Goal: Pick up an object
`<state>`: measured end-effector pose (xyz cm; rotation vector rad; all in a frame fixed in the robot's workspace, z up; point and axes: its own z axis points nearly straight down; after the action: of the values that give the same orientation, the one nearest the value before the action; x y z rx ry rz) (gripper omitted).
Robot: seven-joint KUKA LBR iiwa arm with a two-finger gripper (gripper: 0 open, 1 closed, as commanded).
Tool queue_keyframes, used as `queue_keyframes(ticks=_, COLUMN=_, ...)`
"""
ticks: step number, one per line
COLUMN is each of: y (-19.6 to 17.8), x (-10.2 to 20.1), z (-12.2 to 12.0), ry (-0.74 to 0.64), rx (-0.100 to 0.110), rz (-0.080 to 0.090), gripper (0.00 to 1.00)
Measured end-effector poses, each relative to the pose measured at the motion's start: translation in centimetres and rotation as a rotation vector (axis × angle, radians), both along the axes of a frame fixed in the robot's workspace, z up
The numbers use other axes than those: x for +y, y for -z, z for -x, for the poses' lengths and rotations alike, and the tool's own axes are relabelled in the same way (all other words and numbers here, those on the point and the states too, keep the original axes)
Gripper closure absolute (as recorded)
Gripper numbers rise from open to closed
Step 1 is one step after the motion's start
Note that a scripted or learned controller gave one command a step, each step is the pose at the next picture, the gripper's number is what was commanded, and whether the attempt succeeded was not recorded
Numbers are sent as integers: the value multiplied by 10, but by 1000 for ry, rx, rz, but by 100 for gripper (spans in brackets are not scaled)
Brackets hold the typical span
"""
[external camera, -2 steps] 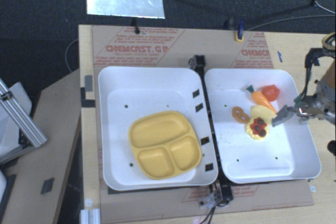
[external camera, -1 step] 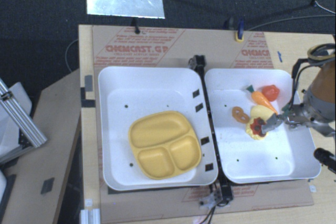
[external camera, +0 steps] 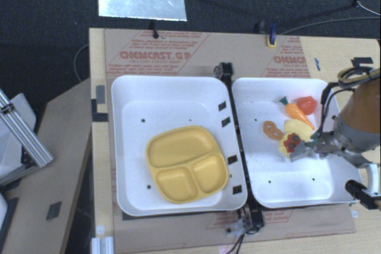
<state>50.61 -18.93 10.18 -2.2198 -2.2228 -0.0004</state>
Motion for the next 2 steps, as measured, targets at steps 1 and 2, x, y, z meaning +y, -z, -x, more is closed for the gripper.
queue_keyframes(ticks=1, y=-12, x=-1, z=-1, ry=-1, rx=-2, rz=2, gripper=100)
queue_keyframes(ticks=2, y=-58, x=7, z=-5, ry=-4, rx=-4, rz=1, gripper=100)
